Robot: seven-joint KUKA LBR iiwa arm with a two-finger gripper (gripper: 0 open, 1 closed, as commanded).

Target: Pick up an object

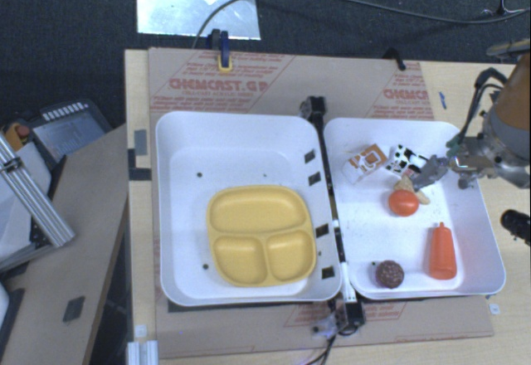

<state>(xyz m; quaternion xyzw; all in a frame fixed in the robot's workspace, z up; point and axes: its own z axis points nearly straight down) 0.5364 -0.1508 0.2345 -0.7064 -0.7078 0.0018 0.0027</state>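
- Where the worktop (137, 189) comes nearest the camera, two shallow white bins sit side by side on a printed cardboard sheet (274, 77).
- In the left bin (178, 148), a yellow divided tray (260, 234) lies toward the near side, with one long compartment above two smaller ones.
- Near the front wall of the right bin (481, 272) rests a dark brown ball (389, 274), and just to its right an orange bottle (441, 251) lies with its cap pointing away.
- Further back, a red-orange tomato (403, 202) sits mid-bin, touching a small tan piece at its upper right.
- Beyond it lie a black-and-white patterned object (407, 160) and, to its left, a small white-and-orange carton (366, 162).
- The gripper (427, 175) reaches in from the right, low over the bin just beside the tomato and the patterned object; whether its fingers are open or closed I cannot tell.
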